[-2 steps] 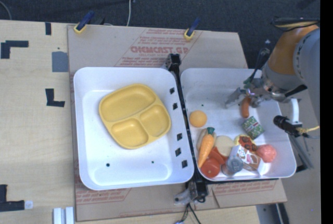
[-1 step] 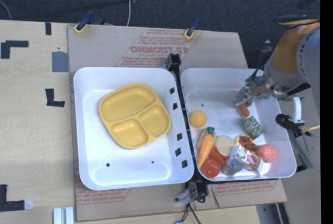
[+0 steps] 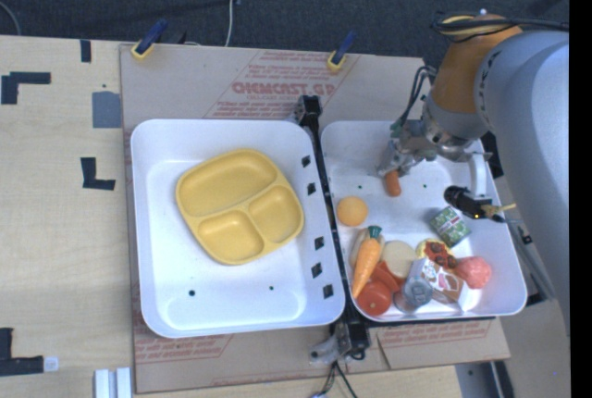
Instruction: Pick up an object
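1. wooden bench (image 3: 55,230) under a dark floor, a cardboard sheet (image 3: 268,91) clamped on it, two white bins side by side; that is my workspace from up here.
2. my gripper (image 3: 400,163) sits low over the upper part of the right bin (image 3: 351,142), hanging from the grey arm with its orange band (image 3: 462,72). from this slant i cannot tell how the claw stands, parted or closed.
3. just below and touching, or nearly touching, its tip lies a small orange-red sausage-like piece (image 3: 393,184). its long axis runs roughly up and down in the view, a little tilted. i judge this is the target, and it is directly under the claw, slightly toward the near side. i cannot see it held.
4. farther out, an orange ball (image 3: 351,211) lies to the lower left, well apart from the claw.
5. a green box (image 3: 449,225) lies to the lower right.
6. along the near wall of the right bin crowd a carrot (image 3: 366,259), a tomato (image 3: 375,296), a pale round piece (image 3: 399,255) and a pink item (image 3: 474,271).
7. the left bin (image 3: 157,294) holds a yellow divided tray (image 3: 239,205).
8. my judgement: the move hinges on closing across the short axis of the sausage piece.
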You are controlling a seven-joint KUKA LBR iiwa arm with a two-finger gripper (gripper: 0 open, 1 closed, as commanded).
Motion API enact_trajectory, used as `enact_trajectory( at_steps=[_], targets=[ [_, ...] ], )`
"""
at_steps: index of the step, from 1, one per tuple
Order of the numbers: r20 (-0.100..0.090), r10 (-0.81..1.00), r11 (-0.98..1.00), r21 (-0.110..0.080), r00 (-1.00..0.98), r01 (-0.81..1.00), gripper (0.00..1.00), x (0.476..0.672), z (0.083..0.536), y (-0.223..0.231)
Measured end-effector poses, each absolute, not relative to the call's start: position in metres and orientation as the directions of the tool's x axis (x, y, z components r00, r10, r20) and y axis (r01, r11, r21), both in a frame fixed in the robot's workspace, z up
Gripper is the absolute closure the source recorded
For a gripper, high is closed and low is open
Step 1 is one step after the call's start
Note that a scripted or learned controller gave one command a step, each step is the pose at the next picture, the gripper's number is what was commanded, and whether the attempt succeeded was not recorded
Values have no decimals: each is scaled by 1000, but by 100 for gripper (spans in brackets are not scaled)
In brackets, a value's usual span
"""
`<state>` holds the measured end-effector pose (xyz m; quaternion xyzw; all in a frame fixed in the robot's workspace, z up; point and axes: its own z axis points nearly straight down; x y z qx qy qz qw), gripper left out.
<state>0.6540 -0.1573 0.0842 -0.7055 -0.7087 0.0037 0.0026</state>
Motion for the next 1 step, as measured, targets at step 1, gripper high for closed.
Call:
enact_trajectory(
  at_steps=[1],
  targets=[
    [1,1000,4,0,-4,1000,100,658,186,-62]
  ],
)
